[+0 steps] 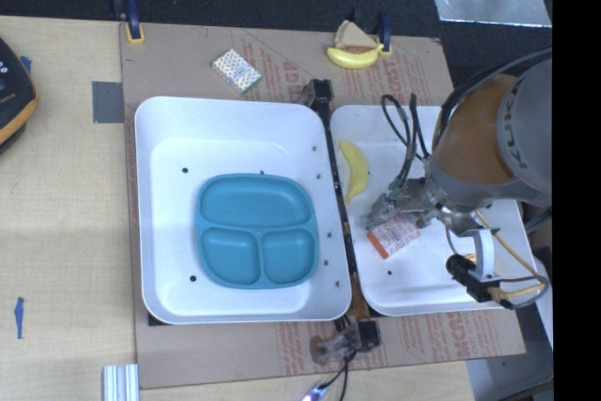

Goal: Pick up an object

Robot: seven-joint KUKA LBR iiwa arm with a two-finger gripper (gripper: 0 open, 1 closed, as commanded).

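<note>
- Nearest the camera, at the bench's front edge, a black clip (pixel 349 340) sits below the gap between the two white bins.
- Left bin (pixel 160 286): a blue divided tray (pixel 255 230) lies flat near its middle, well apart from the arm.
- Right bin (pixel 413 296): the tool (pixel 399 207) is low over the bin floor, reaching in from the right under the grey arm (pixel 488 146) with its orange band; whether it is spread or closed cannot be told, as wrist and cables cover it.
- Just below the tool lies a clear packet (pixel 392 235) with a red end, its long axis slanting from lower left to upper right; touching or merely beside the tool, cannot be told.
- A banana (pixel 354 169) lies to the tool's upper left, by the bin's left wall, long axis running near to far. The packet looks the closer target.
- Farther back, on the cardboard: a patterned packet (pixel 236 69) and a second banana (pixel 354 57).
</note>
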